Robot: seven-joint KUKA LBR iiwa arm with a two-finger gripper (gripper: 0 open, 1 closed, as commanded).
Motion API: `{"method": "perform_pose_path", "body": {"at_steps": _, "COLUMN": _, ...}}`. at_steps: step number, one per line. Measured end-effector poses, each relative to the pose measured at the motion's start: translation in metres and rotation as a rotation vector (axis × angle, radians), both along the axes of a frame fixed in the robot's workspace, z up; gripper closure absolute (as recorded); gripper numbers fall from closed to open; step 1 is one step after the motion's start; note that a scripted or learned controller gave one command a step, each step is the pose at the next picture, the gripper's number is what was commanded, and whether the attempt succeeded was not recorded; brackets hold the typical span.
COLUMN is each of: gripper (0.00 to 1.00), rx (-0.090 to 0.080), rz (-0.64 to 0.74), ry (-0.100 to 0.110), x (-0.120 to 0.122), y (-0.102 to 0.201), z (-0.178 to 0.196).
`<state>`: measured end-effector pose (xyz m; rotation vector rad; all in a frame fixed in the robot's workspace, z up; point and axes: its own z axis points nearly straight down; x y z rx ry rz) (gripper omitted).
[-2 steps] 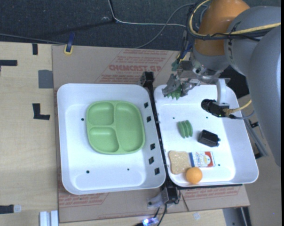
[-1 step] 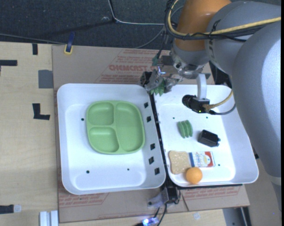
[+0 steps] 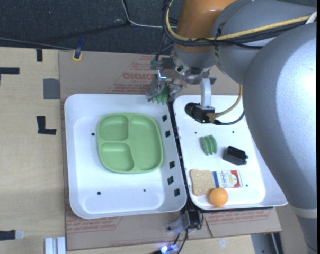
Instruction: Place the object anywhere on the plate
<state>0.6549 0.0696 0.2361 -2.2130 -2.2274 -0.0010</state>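
Seen from above at a slant: large grey robot arm [image 3: 266, 62] with an orange band, reaching in from the right and filling the upper right of the scene. Below it, a brown cardboard-covered bench [image 3: 27, 157] bearing two shallow white bins side by side.

Left white bin [image 3: 80, 194]: holding a light green plastic plate [image 3: 130, 143] with three compartments, set slightly far of the bin's middle. All three compartments bare; nothing yet delivered, so the placing itself judged not done.

Right white bin [image 3: 255, 194]: holding, from far to near, a small green ridged piece [image 3: 208, 144], a small black block [image 3: 235, 155] to its right, a tan slice of toast [image 3: 201, 181], a small white carton with red and blue print [image 3: 227, 179] beside the toast, and a small orange ball [image 3: 218, 197] at the near edge.

Two-finger gripper [image 3: 161, 91]: hanging over the far rim where the two bins meet, just beyond the plate's far right corner. A small dark green leafy object [image 3: 159, 96] visible at the fingertips, apparently pinched between them and lifted clear of the bins; grip looks narrow, closed around that item, though the detail is small and partly shadowed.

Progress, as a judgement: pick-up seemingly achieved, carry partly made. Left to do: a short move leftward and nearer to bring the green object over the plate, then a lowering and a release onto any compartment.
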Motion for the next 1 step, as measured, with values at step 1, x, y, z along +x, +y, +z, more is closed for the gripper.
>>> {"method": "perform_pose_path", "body": {"at_steps": 1, "gripper": 1.0, "rx": -0.001, "rz": 0.0, "ry": 0.001, "x": -0.0002, "y": 0.0552, "z": -0.0038}}
